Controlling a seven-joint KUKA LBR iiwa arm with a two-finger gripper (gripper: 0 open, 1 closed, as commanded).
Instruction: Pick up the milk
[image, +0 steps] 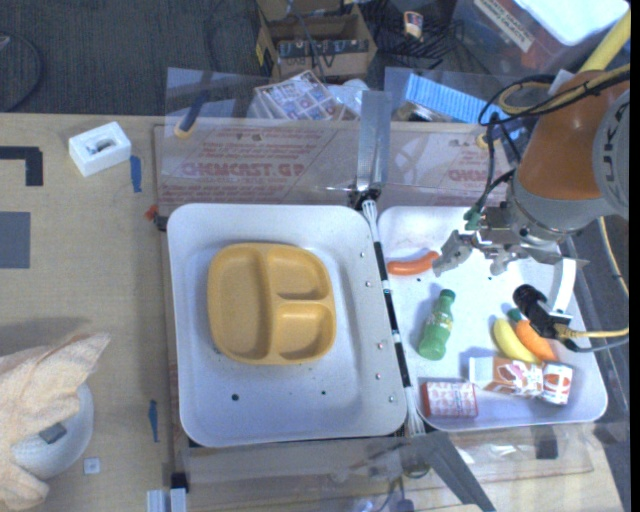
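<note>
The milk (521, 379) is a white carton with red and orange print, lying on its side near the front right corner of the right bin (590, 400). My gripper (476, 256) hangs over the back half of that bin, well behind the carton and a little to its left. Its fingers are open with nothing between them. Just left of the gripper lies an orange sausage (412, 264).
A banana (511, 341) and a carrot (536, 341) lie just behind the milk, with a red can (450, 399) to its left. A green bottle (436, 325) lies mid-bin. A yellow divided plate (270, 302) sits in the left bin (190, 400).
</note>
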